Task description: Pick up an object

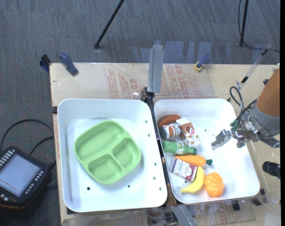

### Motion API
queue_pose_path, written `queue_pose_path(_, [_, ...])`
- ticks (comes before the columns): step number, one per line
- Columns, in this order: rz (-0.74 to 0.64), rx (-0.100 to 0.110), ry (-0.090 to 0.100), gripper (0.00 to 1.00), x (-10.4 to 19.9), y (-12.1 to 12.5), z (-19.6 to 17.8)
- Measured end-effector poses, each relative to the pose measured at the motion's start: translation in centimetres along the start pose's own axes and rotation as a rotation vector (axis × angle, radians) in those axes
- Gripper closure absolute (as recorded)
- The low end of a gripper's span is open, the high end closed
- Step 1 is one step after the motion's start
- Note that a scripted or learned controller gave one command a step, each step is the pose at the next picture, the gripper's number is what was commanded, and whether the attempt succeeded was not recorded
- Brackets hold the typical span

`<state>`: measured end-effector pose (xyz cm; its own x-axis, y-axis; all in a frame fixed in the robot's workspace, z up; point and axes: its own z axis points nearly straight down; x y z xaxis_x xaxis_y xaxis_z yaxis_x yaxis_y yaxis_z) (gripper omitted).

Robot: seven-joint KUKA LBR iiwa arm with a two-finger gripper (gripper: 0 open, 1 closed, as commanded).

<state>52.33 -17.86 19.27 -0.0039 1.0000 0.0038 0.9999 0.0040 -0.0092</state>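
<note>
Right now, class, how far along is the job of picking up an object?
Done: nothing lifted yet; the carrot, banana and bottle lie in the right bin. In hand: the gripper hovers over bare bin floor, holding nothing. Left: descend, grasp, lift.

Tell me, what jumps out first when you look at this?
The big green tray in the left bin grabs the eye first. Next comes the heap of toy food along the right bin's left side, with a banana and an orange pumpkin at the front. The gripper hovers to the heap's right.
</note>
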Motion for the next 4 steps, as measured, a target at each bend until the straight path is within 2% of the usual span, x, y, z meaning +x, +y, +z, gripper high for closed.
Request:
queue_pose_path(1, [-0.124, -0.001, 0.000, 0.00, -1.3, 4.1, 9.1])
queue_pose_path(2, [-0.313, -0.001, 0.000, 0.00, 3.6, -3.9, 11.0])
queue_pose_path(3, [-0.097, -0.002, -0.002, 0.00, 7.8, -2.3, 0.5])
queue_pose_path(4, [-0.351, -0.002, -0.003, 0.00, 9.4, 2.0, 4.4])
